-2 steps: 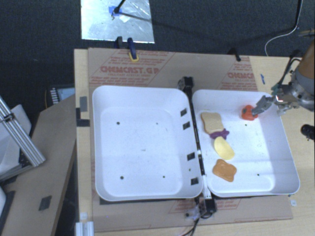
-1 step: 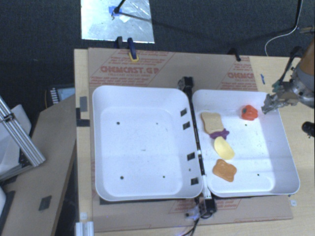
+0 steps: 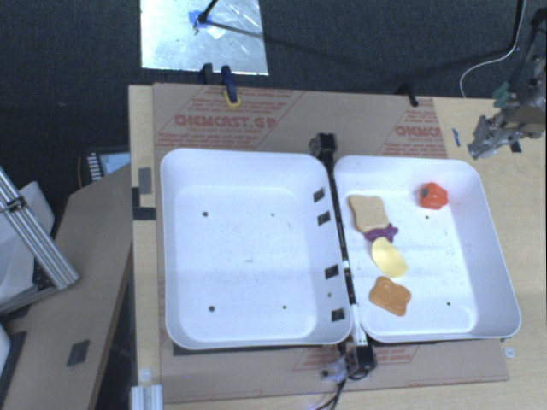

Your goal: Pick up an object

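Camera view from above shows two shallow white bins side by side on a cardboard-covered bench. Left bin [image 3: 244,254] has smooth, glossy plastic walls with rounded corners. Right bin [image 3: 479,254] is the same kind and carries five small toy-like pieces. At its two o'clock corner sits a red-orange rounded toy [image 3: 433,196], shiny, perhaps a pepper or tomato. Toward ten o'clock lies a tan bread-slice shape [image 3: 368,213], flat and matte, with a small purple piece [image 3: 386,231] touching its lower edge. Just below that rests a pale yellow oval piece [image 3: 390,259], smooth, its long axis running from ten to four o'clock. At seven o'clock lies an orange flat lumpy piece [image 3: 390,296].

Gripper [image 3: 489,140] hangs outside the bin, beyond its two o'clock corner, grey and metallic, partly cut off by the frame edge. Whether it is spread or closed cannot be told, and nothing is seen held in it.

From the gripper, the red-orange toy lies nearest, toward eight o'clock; the others lie farther along roughly the same direction, near the bins' shared wall.
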`<state>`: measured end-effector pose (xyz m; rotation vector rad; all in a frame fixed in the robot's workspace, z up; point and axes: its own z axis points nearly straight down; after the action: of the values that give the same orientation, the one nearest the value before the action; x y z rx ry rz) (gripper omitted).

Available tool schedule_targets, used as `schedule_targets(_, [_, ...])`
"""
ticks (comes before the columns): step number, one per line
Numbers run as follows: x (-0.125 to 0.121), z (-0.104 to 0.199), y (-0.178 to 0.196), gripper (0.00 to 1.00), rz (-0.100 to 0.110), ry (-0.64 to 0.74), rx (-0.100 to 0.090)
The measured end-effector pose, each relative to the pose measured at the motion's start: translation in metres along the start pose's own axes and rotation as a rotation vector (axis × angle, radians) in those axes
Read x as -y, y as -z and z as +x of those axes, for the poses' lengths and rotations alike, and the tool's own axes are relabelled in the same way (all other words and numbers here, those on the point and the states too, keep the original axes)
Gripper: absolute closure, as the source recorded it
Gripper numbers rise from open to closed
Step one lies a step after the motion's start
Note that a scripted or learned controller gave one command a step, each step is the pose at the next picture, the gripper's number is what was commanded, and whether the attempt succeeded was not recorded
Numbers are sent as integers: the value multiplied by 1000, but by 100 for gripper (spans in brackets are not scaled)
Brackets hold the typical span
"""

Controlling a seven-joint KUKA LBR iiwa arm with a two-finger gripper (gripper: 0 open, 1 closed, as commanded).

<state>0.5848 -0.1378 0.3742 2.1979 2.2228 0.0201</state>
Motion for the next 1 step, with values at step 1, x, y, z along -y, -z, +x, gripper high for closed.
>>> schedule_targets(1, [36,14,117,100,2,-5,1])
